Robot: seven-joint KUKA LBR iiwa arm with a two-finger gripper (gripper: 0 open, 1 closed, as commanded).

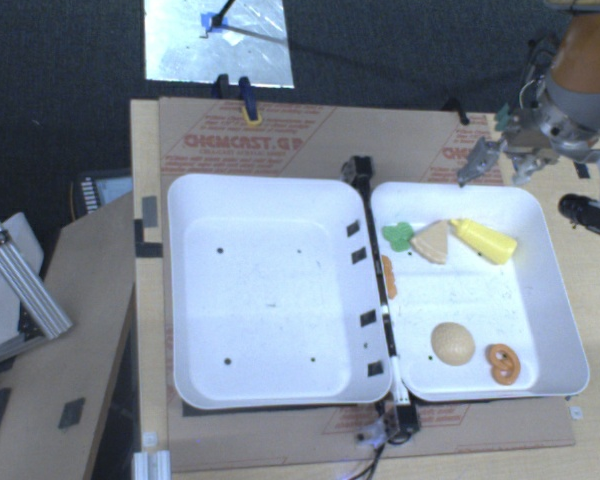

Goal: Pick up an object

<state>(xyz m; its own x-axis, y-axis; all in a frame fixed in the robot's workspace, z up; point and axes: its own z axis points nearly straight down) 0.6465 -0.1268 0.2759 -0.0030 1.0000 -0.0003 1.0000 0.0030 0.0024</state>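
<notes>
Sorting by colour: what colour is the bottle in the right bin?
Yellow bottle, seen in the camera view.

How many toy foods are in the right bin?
6: green piece, wedge and yellow bottle at the back, orange piece by the divider, bun and pretzel in front.

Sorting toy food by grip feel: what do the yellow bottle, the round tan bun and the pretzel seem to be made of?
Yellow bottle: likely smooth moulded plastic, uniform colour, slight sheen. Round tan bun: probably plastic or rubber, matte, evenly shaded. Pretzel: apparently plastic, orange-brown, with moulded loops. Too small to be sure.
</notes>
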